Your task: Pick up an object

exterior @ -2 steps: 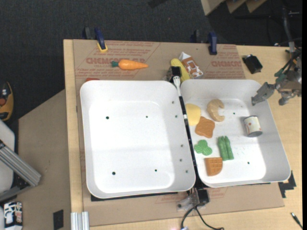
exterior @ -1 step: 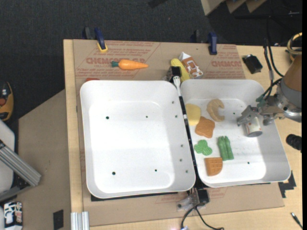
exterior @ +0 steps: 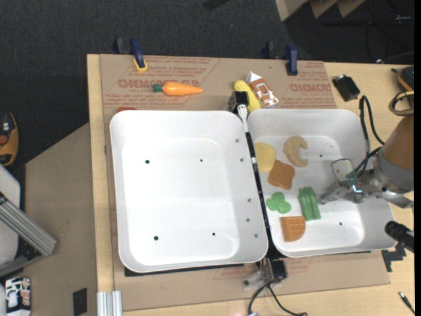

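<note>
The right bin (exterior: 342, 125) holds several toy foods: a yellow piece (exterior: 264, 155), a tan croissant (exterior: 296, 150), a brown toast slice (exterior: 281, 174), a green broccoli (exterior: 279, 204), a green ridged pickle (exterior: 309, 203) and an orange piece (exterior: 293, 228). My gripper (exterior: 334, 183) is low over the right half of this bin, just right of the pickle. Its fingers are spread, one toward the back and one toward the front. It is open, with bare bin floor between them. The pickle lies close to the front fingertip; whether they touch is unclear.
The left bin (exterior: 125, 176) sits beside the right one. On the board behind the bins lie a toy carrot (exterior: 176, 89), a corn cob (exterior: 245, 92) and a small carton (exterior: 263, 92). Two blue clamps (exterior: 138, 54) grip the back edge. Cables run along the right.
</note>
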Action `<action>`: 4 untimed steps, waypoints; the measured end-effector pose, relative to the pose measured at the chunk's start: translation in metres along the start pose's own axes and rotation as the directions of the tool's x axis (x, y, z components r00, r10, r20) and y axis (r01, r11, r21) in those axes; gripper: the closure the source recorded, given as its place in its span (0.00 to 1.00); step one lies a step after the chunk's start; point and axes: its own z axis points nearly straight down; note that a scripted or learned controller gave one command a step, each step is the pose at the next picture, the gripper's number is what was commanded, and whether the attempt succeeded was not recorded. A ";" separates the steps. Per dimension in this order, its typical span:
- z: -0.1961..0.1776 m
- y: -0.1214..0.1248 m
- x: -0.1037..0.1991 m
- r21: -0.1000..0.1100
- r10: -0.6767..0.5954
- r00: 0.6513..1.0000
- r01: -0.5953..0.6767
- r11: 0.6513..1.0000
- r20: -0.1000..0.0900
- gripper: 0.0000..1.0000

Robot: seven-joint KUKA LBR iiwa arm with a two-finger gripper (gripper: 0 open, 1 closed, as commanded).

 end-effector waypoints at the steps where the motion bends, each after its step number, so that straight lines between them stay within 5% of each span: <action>1: -0.001 0.067 0.036 -0.008 -0.005 1.000 0.005 1.000 0.009 0.00; 2: 0.000 0.114 0.118 -0.007 -0.007 1.000 0.007 1.000 0.006 0.00; 3: -0.011 0.112 0.112 -0.007 0.000 1.000 0.000 1.000 0.011 1.00; 4: -0.106 0.163 0.187 -0.016 -0.007 1.000 0.007 1.000 0.007 1.00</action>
